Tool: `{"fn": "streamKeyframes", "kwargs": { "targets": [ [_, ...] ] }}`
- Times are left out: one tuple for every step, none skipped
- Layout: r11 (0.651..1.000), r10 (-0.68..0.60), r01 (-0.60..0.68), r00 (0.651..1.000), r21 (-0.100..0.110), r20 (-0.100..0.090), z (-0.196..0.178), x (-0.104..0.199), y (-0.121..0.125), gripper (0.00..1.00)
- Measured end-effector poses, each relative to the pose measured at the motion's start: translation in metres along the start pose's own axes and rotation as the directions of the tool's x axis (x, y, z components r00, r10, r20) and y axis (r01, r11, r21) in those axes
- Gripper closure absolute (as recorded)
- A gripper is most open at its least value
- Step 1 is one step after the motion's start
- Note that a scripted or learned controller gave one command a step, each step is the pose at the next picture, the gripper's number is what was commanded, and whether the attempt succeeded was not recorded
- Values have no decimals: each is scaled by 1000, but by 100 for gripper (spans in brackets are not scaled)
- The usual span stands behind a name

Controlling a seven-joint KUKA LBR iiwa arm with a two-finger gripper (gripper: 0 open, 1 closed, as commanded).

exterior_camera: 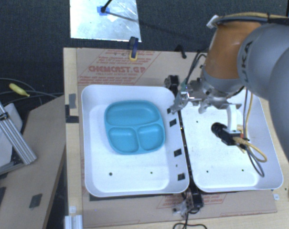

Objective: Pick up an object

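A blue plate [134,126] with three compartments lies flat in the left white bin [97,178], a little back of its middle. My gripper [200,102] hangs under the grey and orange arm [240,51], over the back left part of the right bin [230,175], close to the wall between the two bins. It is to the right of the plate and apart from it. The wrist hides the gripper's tip and what lies beneath it. A black part with yellow cables [226,134] hangs off the arm over the right bin.
Both bins rest on a cardboard sheet [118,66] on the bench. A shiny foil square [103,13] lies behind it on dark carpet. An aluminium frame [8,132] stands at the left edge. Black clips [176,152] line the seam between the bins.
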State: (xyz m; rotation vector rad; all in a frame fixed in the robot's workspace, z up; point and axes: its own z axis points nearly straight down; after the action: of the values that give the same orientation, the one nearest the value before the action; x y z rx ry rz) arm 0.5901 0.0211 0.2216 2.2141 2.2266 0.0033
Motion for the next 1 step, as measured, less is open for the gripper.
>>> {"fn": "streamKeyframes", "kwargs": {
  "targets": [
    [1000, -3, 3, 1000, -5, -4, -91, 35, -79, 0]
  ]
}}
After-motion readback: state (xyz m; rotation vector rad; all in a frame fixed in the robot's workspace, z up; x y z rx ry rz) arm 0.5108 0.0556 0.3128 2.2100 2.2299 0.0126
